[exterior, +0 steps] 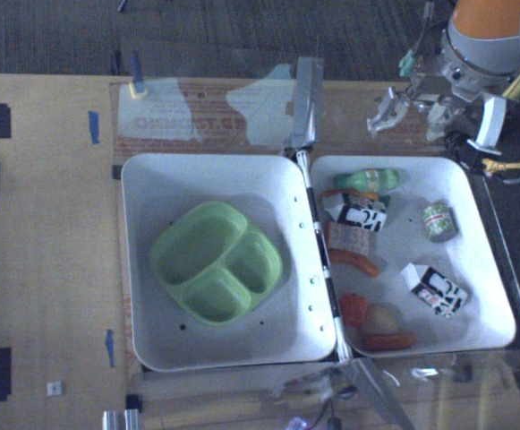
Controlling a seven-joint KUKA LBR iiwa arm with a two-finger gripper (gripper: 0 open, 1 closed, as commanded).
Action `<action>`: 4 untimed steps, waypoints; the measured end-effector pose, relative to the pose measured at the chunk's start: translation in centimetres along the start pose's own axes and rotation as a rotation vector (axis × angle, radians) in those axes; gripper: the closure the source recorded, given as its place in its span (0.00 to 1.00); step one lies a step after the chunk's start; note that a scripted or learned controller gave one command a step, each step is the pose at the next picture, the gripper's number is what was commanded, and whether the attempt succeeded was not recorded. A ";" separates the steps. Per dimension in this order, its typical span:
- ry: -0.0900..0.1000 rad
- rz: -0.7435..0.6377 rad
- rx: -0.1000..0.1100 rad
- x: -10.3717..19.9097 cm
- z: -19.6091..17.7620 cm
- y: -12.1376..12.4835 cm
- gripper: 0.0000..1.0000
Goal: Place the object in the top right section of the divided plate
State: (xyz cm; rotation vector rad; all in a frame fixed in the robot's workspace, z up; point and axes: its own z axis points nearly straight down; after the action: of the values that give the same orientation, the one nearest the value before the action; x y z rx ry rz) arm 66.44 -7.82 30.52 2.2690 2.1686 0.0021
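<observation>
Two sausages (pixel 387 339), two cartons (pixel 439 290), one plate (pixel 216 262).

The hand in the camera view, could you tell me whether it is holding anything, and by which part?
Nothing is held. The hand hangs open above the bench beyond the right bin, with nothing between its fingers; the green divided plate lies in the left bin.

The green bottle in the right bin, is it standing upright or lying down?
Lying down. The green bottle rests on its side along the far wall of the right bin, its length running left to right.

Two white bins (pixel 143 240) (pixel 488 267) — one green divided plate (pixel 217 261), two cartons (pixel 361 213) (pixel 439 290), one bottle (pixel 367 181), one can (pixel 439 221).
</observation>
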 end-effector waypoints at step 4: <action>0.000 -0.202 -0.002 6.3 -1.0 -5.2 1.00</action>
State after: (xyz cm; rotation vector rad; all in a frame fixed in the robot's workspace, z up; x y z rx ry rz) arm 61.52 -1.31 31.50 2.0373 2.3854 0.0039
